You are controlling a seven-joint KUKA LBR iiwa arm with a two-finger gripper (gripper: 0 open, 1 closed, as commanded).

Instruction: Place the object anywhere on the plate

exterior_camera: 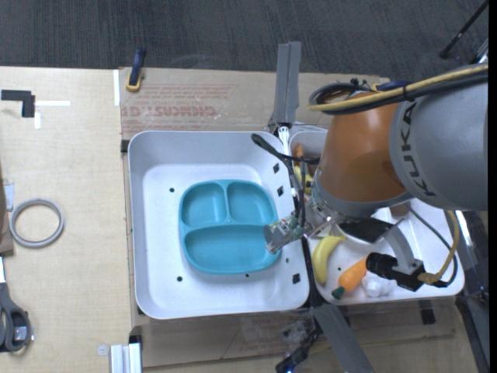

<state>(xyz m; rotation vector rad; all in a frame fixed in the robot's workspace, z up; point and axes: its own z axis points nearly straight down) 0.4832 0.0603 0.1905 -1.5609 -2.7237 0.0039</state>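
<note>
White plastic forms the two shallow bins on the desk (62, 146), seen from above at a slant; the left bin (147, 231) holds a teal plate (225, 224) with three compartments, two small ones at the far side and one long one at the near side; the plate lies flat near the middle of the bin floor; the right bin (454, 282) is largely covered by the arm (404, 154), grey with an orange band above the wrist, which enters from the right; the hand (281, 233) sits at the plate's right edge, low over the near compartment and close to the wall shared by the bins; whether it is spread or pressed together cannot be told, and no item can be made out in it; the objects lie in the right bin: a yellow banana (324, 256) just beside the shared wall, an orange carrot (351, 277) touching its near end, and a small white item (378, 287) next to the carrot; a roll of grey tape (35, 222) lies on the desk well left of the bins; scissors (14, 325) lie at the near left edge.
</note>
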